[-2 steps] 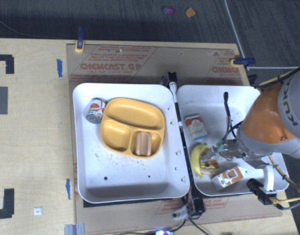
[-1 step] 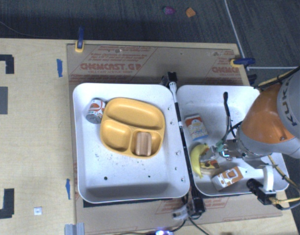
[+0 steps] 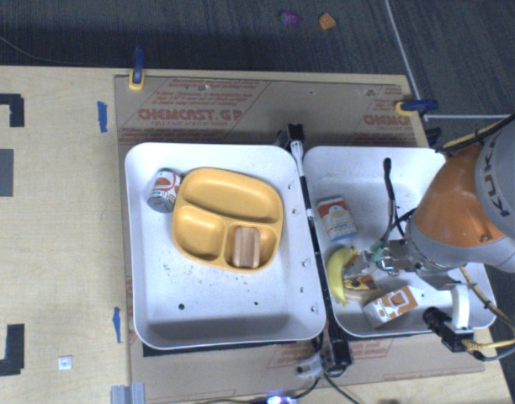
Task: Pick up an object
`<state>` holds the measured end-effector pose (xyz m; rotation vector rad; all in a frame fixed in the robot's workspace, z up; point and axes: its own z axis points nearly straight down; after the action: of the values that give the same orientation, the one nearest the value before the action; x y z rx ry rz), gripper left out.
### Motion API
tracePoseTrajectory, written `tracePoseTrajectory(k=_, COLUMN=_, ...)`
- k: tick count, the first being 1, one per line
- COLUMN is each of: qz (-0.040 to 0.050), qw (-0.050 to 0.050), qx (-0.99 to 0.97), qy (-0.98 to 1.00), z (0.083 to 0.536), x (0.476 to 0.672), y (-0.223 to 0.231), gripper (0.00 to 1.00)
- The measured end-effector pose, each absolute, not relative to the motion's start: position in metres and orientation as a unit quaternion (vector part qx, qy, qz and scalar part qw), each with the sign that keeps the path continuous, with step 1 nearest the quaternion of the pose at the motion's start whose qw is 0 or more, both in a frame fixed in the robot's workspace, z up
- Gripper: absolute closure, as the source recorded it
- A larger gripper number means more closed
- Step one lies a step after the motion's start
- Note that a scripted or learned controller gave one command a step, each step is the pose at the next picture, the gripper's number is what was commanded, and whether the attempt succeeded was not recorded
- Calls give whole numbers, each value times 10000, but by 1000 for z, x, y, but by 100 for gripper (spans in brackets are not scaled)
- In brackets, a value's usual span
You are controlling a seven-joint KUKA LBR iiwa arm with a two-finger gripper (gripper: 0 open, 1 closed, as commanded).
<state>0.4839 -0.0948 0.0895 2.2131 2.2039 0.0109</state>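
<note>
My gripper (image 3: 376,257) is low in the right bin (image 3: 363,162), under the orange band of the arm (image 3: 459,209). It sits just right of a yellow banana (image 3: 334,274) and above a small dark packet (image 3: 359,282). A white and orange carton (image 3: 388,305) lies at the bin's front, below the gripper. A white box with a red picture (image 3: 336,218) lies further back, left of the arm. I see nothing clearly between the gripper and these items.
The left bin (image 3: 156,301) holds a yellow divided tray (image 3: 224,196) with a brown block (image 3: 245,247) in one compartment. A crushed can (image 3: 163,189) lies beside the tray at the back left. A black cable and clamp (image 3: 447,331) hang off the arm at the right bin's front corner.
</note>
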Motion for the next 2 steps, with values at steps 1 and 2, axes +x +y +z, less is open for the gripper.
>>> tracePoseTrajectory(k=1, qz=41, qw=82, qx=7078, qy=7064, z=90, x=484, y=-96, gripper=0)
tracePoseTrajectory(k=2, qz=35, qw=91, qx=7083, qy=7059, z=89, x=484, y=-95, gripper=0)
